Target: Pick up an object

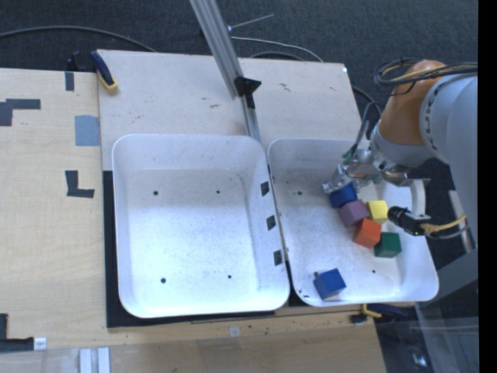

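Note:
In the right bin [307, 231] a cluster of small blocks lies near its right side: a blue block [342, 197], a purple block [354, 212], a yellow block [378, 210], an orange block [367, 232] and a green block [387, 245]. A second blue block [330, 283] sits alone near the bin's front wall. My gripper [342, 180] is low in the right bin, right at the top edge of the blue block in the cluster. The wrist hides how the gripper meets the block.
The left bin [190, 224] stands beside the right one. A slanted metal rail [221, 45] crosses the bench at the back. A blue and yellow tool [103, 70] lies at the back left. Cables [423, 225] hang off the arm by the right bin's rim.

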`<action>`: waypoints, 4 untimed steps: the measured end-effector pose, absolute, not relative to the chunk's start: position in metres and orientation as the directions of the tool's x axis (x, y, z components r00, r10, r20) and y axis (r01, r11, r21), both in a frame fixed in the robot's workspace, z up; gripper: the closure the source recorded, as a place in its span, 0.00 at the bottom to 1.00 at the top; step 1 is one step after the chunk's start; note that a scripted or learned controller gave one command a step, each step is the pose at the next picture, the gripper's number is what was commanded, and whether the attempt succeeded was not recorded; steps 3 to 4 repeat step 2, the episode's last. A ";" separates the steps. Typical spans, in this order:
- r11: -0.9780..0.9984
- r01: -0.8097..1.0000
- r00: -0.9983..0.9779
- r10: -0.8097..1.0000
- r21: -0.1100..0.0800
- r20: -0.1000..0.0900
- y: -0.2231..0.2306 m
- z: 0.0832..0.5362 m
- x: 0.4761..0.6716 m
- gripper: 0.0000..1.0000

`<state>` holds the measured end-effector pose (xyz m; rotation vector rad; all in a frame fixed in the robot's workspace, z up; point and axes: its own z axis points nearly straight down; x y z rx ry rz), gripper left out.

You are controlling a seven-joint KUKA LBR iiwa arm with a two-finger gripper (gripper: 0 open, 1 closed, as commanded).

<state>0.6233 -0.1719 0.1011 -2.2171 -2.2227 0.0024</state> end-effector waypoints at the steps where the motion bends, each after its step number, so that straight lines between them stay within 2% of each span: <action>1: 0.006 1.000 -0.006 1.000 0.005 -0.002 -0.132 0.094 0.654 1.00; 2: 0.009 1.000 -0.009 1.000 0.007 0.002 -0.046 0.197 0.655 1.00; 4: 0.009 1.000 -0.009 1.000 0.007 0.002 -0.046 0.197 0.655 1.00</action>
